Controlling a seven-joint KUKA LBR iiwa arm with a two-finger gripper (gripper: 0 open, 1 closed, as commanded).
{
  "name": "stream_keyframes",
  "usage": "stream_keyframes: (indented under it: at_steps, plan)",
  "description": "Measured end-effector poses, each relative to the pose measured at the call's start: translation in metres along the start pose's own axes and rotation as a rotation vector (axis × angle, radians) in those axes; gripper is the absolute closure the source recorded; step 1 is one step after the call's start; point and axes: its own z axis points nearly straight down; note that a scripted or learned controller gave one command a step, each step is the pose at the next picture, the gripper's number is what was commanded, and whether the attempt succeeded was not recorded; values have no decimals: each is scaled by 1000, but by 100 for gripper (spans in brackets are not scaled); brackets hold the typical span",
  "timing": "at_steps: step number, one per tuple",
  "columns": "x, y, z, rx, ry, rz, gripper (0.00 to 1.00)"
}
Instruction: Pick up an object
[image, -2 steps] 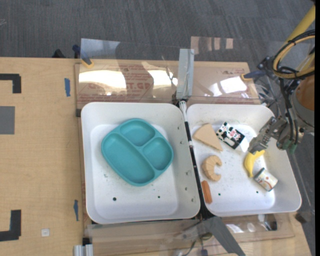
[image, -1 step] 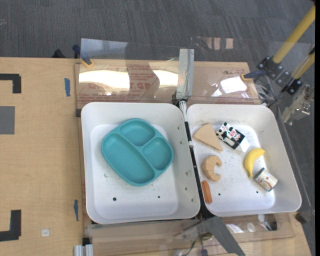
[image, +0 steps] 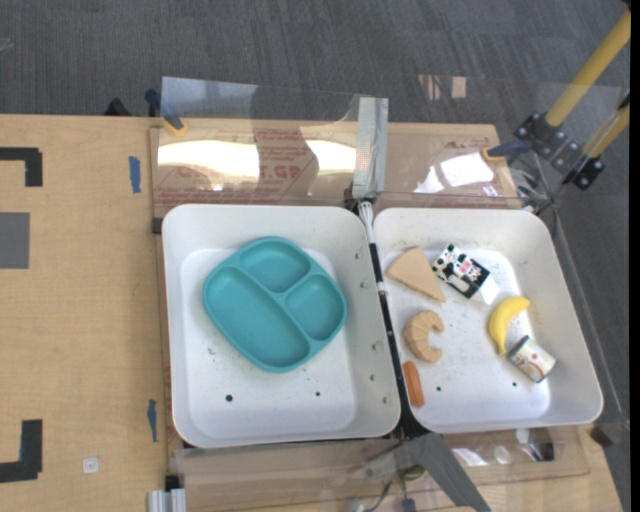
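Observation:
The right bin (image: 570, 400) holds several small items. A tan wedge-shaped slice (image: 415, 272) lies near its left wall. Beside it is a black-and-white patterned carton (image: 461, 270). A yellow banana (image: 506, 322) lies toward the right, and a small white cup (image: 531, 360) on its side touches the banana's lower end. A tan croissant (image: 426, 335) sits in the middle. A thin orange sausage (image: 413, 383) lies near the front left corner.
The left bin (image: 190, 400) carries a teal divided plate (image: 275, 302). A clear plastic panel (image: 260, 150) stands behind both bins. A yellow pole with a black clamp (image: 570, 110) crosses the top right corner. Brown cardboard (image: 70, 300) covers the bench at left.

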Motion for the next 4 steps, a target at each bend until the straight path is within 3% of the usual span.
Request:
stream_keyframes:
  at_steps: [1,3,4]
  plan:
    - [43,-43,-21,4,8,336,100]
    - [56,-48,-20,11,6,1286,100]
    - [69,-35,-21,6,9,487,100]
